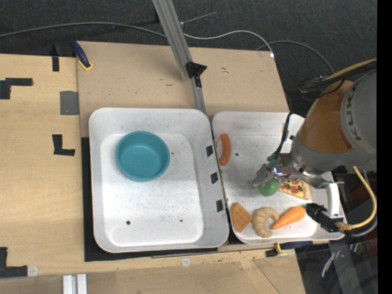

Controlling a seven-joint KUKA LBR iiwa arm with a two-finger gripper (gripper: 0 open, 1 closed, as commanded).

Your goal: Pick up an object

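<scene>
Gripper (269, 174), grip state unclear, sits right above the green object (267, 188) in the right bin (251, 127)

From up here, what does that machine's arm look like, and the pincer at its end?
The arm is bulky and rounded: grey shell, with a broad orange band above the wrist. Dark cables run beside it, plus a yellowish one lower down. Its gripper is a small cluster of dark and silvery metal parts, too compact to make out further.

Even overhead light, moderately bright, soft focus.
Mild glare on the white bins (101, 164); faint shadows under objects; slight grain and blur throughout; dark, underexposed floor (306, 11) along top.
</scene>
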